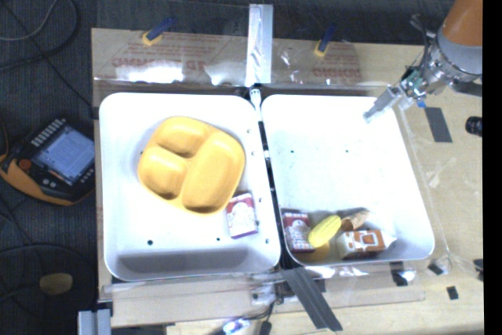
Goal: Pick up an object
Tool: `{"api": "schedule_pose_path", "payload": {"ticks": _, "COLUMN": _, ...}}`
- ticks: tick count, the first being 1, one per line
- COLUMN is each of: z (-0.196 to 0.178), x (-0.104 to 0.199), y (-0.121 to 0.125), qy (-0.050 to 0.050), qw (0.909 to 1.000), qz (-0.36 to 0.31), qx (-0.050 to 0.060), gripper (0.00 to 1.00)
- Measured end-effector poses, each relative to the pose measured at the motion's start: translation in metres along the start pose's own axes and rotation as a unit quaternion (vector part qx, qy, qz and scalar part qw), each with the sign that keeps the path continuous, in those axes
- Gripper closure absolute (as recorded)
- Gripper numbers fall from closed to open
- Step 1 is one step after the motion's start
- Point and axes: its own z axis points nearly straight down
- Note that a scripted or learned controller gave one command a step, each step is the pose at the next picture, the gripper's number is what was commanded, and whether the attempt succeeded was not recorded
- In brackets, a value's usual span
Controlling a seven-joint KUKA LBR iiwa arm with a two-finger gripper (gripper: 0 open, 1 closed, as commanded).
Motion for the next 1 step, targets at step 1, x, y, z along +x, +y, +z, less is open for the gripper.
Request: {"api": "schedule_pose_path", "payload": {"ticks": 1, "z": 0.0709, "x": -0.0088, "y": 0.0238, "qy": 0.001, "qw": 0.9958, "qz": -0.092, "qx": 0.0, "gripper": 0.0}}
